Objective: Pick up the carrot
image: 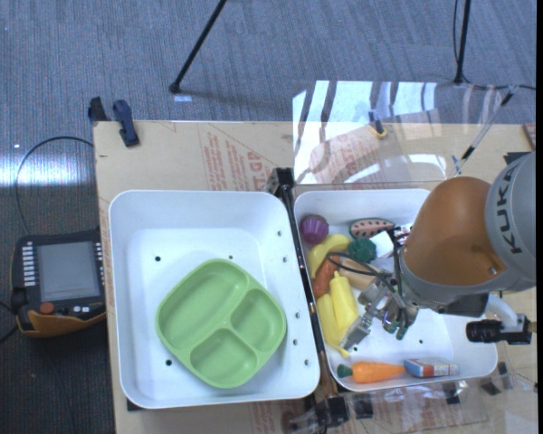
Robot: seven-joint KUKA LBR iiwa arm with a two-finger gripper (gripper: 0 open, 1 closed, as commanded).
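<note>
On the cardboard-topped bench [190, 156], over grey carpet [90, 43], the tool [373, 319] hangs spread.

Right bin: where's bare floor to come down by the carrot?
Bare floor lies above the carrot and small box, beneath the gripper. Crowded along the left wall: corn, purple piece. The left bin has room around the green plate.

Carrot [377, 371] top clear; small box [431, 367] rt, bin wall [416, 388] below.
</note>
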